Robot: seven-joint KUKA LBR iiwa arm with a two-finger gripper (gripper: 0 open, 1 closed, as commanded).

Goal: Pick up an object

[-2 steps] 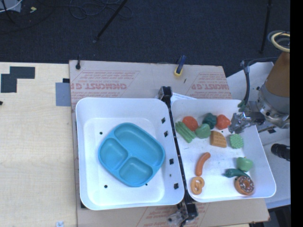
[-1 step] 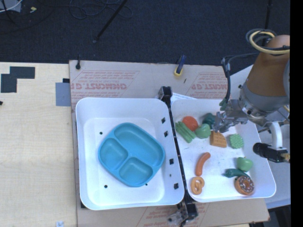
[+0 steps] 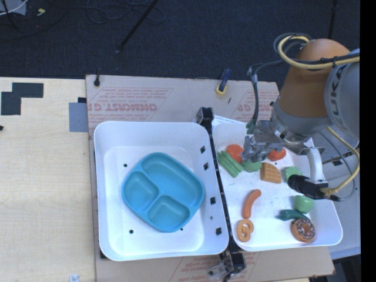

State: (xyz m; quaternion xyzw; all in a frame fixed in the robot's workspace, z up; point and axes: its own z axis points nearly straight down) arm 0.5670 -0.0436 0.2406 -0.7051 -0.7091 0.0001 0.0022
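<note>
My gripper point(image 3: 254, 155) sits among crowded toy food beside the waffle point(image 3: 271, 173); grip unreadable, neighbours could jam it.

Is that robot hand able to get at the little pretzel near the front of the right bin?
Probably yes. The pretzel lies flat and uncovered, apart from the sausage beside it, and the hand is already over that bin.

2 bins point(image 3: 111, 157) – 1 plate point(image 3: 163, 191), ~9 toys point(image 3: 251, 203)
</note>
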